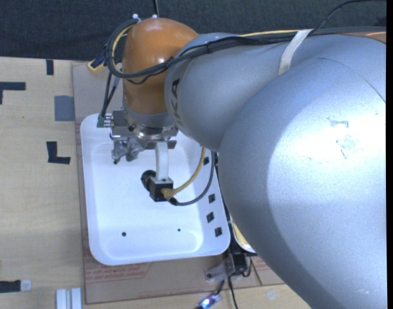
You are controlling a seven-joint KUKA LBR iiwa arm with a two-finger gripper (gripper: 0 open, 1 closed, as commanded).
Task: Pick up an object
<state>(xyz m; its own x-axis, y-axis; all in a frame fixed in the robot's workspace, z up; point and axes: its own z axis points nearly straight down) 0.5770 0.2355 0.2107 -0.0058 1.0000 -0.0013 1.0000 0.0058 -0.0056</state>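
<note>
My gripper [123,152] hangs under the orange wrist band [151,63], over the far left part of the left white bin [96,237]. It sits low, close to the bin floor near the far rim. Two tiny dark specks [123,234] [179,230] mark the bin floor toward the near side; they are too small to tell what they are. The grey arm [299,147] hides much of the bin's right side.
The bulky arm covers the right half of the view, including the second bin. Black tape marks [54,153] and a grey patch [64,107] lie on the tan bench left of the bin. Small black squares [212,208] run along the bin's right wall.
</note>
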